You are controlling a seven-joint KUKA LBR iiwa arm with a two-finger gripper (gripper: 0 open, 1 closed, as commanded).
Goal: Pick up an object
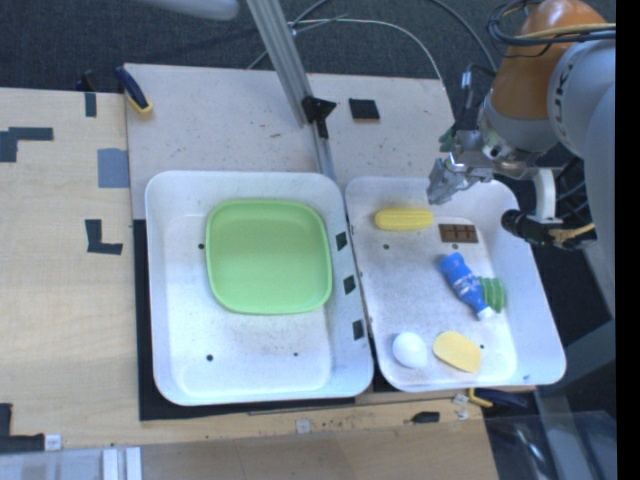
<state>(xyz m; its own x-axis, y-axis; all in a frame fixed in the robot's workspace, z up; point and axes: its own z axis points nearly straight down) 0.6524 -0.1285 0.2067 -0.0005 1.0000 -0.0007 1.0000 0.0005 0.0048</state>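
My gripper (443,187) hangs over the far edge of the right bin (533,298), just right of a yellow corn cob (403,219). Nothing shows between its fingers. In the same bin lie a small brown chocolate bar (459,233), a blue bottle (462,281) beside a green item (493,293), a white egg (408,348) and a yellow wedge (458,351). A green square plate (269,256) lies in the left bin (172,298).
A metal pole (290,63) slants across the bench behind the bins. Black cables loop at the back right. A yellow-handled tool (135,93) lies at the bench's far left corner. The arm's orange band (545,53) is at the upper right.
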